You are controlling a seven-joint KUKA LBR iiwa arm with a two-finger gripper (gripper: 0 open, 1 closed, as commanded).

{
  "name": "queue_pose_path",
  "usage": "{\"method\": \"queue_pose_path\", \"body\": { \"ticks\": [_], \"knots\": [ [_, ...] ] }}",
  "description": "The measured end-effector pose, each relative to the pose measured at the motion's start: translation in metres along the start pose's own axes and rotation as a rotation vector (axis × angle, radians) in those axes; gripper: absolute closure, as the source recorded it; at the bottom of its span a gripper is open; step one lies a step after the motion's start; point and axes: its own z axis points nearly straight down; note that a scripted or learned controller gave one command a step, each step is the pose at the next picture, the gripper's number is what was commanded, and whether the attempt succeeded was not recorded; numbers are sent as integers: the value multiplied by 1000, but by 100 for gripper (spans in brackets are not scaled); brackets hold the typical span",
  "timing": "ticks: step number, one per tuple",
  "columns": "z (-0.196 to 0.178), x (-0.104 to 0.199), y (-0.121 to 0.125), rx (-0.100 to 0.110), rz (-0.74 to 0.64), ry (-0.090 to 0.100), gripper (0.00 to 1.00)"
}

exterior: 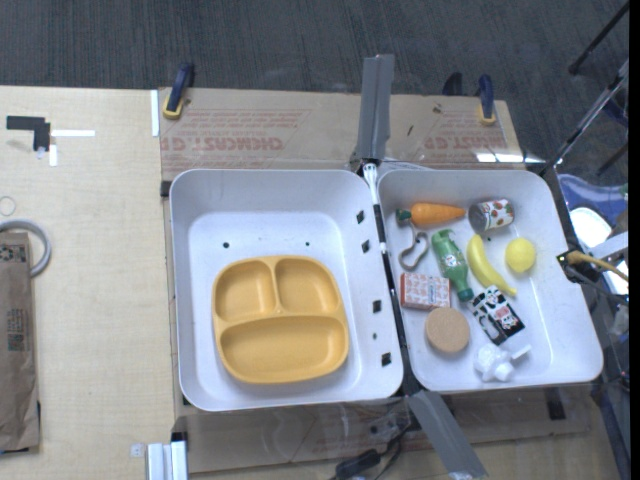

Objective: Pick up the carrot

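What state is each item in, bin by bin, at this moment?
carrot: lying flat in right bin, near its far wall, ungrasped
green bottle: on its side
banana: lying flat beside the lemon
small can: tipped over
yellow divided tray: upright in left bin, nothing in its compartments

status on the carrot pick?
Carrot lying at back of right bin, untouched. Small can just to its right, grey carabiner just in front. Left bin holds yellow divided plate.
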Motion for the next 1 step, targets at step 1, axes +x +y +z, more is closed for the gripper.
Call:
{"method": "queue_pose_path", "body": {
  "ticks": [1],
  "knots": [
    [-6, 0, 0, 2, -5, -8, 100]
  ]
}}
